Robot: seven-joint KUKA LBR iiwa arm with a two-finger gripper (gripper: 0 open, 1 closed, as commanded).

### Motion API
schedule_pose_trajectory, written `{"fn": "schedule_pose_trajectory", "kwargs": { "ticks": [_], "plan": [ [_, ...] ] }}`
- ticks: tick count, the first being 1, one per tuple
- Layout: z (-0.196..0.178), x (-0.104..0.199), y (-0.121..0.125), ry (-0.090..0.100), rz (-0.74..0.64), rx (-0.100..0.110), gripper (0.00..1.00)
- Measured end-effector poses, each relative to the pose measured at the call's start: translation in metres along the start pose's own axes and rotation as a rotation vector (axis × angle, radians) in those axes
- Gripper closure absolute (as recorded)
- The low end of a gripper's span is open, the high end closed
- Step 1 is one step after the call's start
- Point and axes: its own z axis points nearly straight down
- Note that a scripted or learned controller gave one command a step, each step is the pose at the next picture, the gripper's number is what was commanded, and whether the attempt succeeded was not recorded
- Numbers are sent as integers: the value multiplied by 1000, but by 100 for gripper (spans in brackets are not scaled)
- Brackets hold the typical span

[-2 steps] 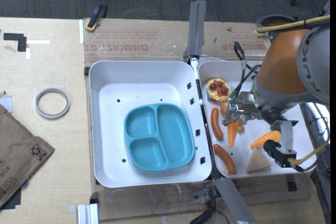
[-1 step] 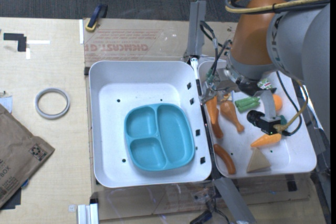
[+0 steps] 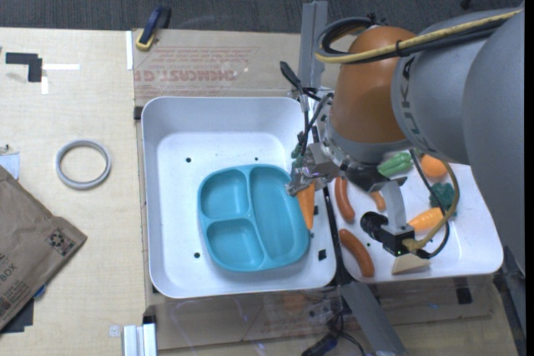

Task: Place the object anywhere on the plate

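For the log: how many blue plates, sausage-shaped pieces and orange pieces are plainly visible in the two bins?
blue plate: 1
sausage-shaped pieces: 2
orange pieces: 3
Total: 6. The arm may hide further pieces in the right bin.

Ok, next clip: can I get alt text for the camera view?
A grey and orange arm reaches from the right, its tool at the right edge of a blue divided plate in the left white bin, with an orange carrot at its tip. The right bin holds sausages and other toy food.
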Motion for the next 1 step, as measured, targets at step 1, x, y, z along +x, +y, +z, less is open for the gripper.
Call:
{"fn": "schedule_pose_trajectory", "kwargs": {
  "ticks": [1],
  "plan": [
    [0,0,0,0,0,0,0]
  ]
}}
